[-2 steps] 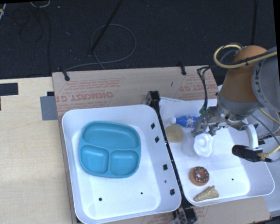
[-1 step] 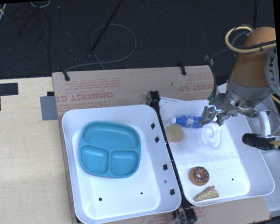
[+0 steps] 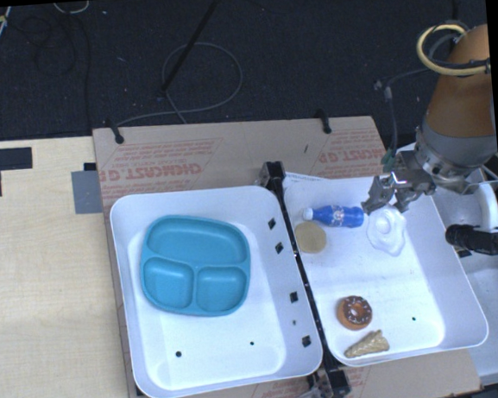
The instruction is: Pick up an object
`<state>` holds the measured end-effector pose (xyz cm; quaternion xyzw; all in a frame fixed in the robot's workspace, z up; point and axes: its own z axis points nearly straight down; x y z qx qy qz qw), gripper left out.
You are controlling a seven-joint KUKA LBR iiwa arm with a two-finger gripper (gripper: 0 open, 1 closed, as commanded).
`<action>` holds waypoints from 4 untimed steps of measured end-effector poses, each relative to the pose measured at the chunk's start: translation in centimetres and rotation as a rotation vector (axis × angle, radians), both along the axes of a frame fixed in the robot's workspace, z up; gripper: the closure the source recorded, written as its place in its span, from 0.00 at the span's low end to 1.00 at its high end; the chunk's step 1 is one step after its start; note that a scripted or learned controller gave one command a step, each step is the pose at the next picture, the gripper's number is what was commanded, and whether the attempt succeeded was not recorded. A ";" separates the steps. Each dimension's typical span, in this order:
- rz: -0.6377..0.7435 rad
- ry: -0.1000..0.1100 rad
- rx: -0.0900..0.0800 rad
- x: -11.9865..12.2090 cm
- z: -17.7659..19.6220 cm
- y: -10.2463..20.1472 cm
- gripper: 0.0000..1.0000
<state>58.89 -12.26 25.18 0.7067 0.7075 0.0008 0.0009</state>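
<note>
In the left bin (image 3: 150, 350) lies a blue 3-compartment tray (image 3: 194, 264). In the right bin (image 3: 432, 308) sit a tan round piece (image 3: 311, 238), a blue bottle (image 3: 335, 217), a donut (image 3: 355, 312), a cone-like wedge (image 3: 367, 345) and a white object (image 3: 388, 230). The gripper (image 3: 390, 192) hovers above the bottle's right end, fingers seemingly apart, holding nothing
</note>
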 end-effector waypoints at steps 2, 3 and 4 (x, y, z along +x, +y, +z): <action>0.003 0.004 0.002 1.8 0.2 10.4 1.00; 0.003 0.004 0.001 2.1 0.3 16.2 1.00; 0.002 0.005 0.000 3.0 -1.3 21.1 1.00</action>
